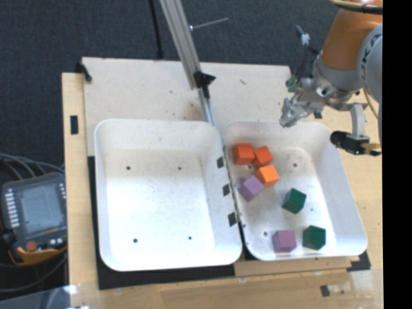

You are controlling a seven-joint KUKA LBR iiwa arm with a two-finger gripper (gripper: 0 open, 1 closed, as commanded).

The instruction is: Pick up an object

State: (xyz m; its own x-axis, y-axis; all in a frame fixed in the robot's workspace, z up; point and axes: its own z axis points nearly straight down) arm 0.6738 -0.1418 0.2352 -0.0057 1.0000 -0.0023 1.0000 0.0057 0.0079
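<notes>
Left bin [161, 192] offers open floor, while seven blocks [261, 169] crowd the right bin [341, 192], leaving narrow gaps

Both white bins [161, 131] look like smooth, speckled plastic; the counter [141, 85] is matt pale board, the slanting pole [180, 34] ribbed metal, the blocks [243, 153] matt.

Seven blocks [265, 172] in right bin [341, 185], left bin [161, 250] beside it, pincer [291, 118] above right bin's far rim

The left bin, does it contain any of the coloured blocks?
No, the left bin shows bare white floor with only small dark specks, while all the coloured blocks lie in the right bin.
</notes>
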